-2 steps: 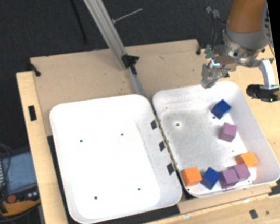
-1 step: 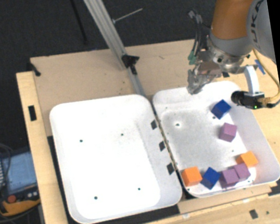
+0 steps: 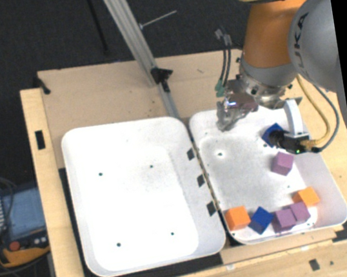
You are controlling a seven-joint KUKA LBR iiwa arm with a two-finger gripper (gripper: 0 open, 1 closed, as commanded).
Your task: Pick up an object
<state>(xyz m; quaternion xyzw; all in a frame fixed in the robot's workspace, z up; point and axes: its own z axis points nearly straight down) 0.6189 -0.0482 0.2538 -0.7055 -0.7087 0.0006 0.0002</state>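
The gripper (image 3: 230, 114) hangs over the upper left corner of the right bin (image 3: 229, 158), in the upper middle of the frame, its metal fingers pointing down toward the bin floor. From here I cannot tell whether it is open or closed; nothing shows between its tips. Above it the arm (image 3: 273, 27) rises to the upper right, with its orange band and grey casing, and cables loop down its side.

The blocks all lie in the right bin, apart from the gripper. Nearest is a blue block (image 3: 272, 134) toward the bin's right side, just beside a black and white fitting on the arm. Below it sits a purple block (image 3: 282, 163) on its own. Along the bottom edge of the bin lies a row: an orange block (image 3: 237, 217) at the left, a second blue block (image 3: 261, 219) just beside it, then two purple blocks (image 3: 290, 217) touching each other, and another orange block (image 3: 309, 196) at the right, just above them.

The left bin (image 3: 133, 193) fills the middle left of the frame. A metal pole (image 3: 135, 39) slants from the top of the frame to between the bins.
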